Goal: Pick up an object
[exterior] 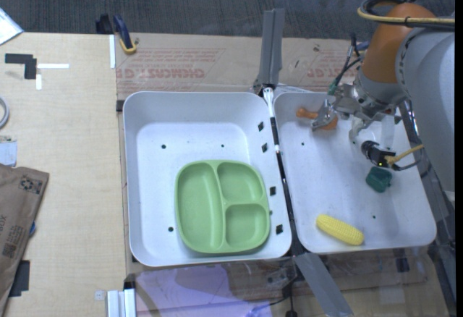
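Over far end of right bin (405, 232), jaws (325, 119) down beside small orange piece (309, 113) — can't tell if open or shut, nor if gripping it. Corn cob (340, 229) lying near front edge of same bin, well apart. Dark green block (378, 179) mid-bin, just under wrist cabling. Left bin (145, 120) w/ green divided plate (221, 205), 3 compartments, toward front

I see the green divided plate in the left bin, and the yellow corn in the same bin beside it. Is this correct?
Not quite. The green divided plate is in the left bin, but the camera view shows the yellow corn in the right bin, near its front edge.
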Controlling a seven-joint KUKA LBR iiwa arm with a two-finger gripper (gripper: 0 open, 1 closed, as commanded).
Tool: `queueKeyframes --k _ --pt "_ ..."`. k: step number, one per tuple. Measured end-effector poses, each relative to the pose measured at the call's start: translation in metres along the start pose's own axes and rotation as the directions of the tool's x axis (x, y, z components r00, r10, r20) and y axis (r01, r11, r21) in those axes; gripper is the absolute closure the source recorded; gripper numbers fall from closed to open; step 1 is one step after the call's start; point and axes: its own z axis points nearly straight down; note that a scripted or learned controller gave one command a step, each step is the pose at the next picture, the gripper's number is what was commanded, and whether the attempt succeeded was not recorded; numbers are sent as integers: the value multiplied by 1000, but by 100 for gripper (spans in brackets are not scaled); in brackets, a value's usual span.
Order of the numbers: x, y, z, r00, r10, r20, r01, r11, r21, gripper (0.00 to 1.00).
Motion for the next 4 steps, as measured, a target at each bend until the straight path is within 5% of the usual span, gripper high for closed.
queueKeyframes --k 1,2,3,4 --pt "-28 -103 0 1000 0 -2 0 1000 -5 0" --pt "21 -49 -1 999 36 -2 -36 999 -7 0" --pt "21 -49 -10 999 35 -1 -35 999 -5 100" --pt "47 -54 -101 1000 -6 0 6 1000 -7 100"
